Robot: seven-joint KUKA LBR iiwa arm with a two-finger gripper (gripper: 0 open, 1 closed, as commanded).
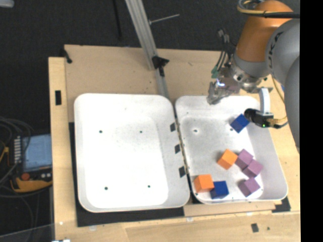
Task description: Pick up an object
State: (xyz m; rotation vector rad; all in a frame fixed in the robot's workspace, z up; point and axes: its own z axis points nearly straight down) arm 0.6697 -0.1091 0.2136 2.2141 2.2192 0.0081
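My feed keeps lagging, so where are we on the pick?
Done: nothing looks picked; the blue, orange and purple blocks all lie in the right bin. In hand: the gripper sits over the bin's far edge, away from the blocks. Left: descend, grasp one, lift.

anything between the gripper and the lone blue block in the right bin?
No. Camera view shows just bare white floor of the right bin between the gripper and the blue block.

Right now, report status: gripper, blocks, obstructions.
Gripper over right bin's far rim, nothing seen held. Nearest: blue block. Path unobstructed.
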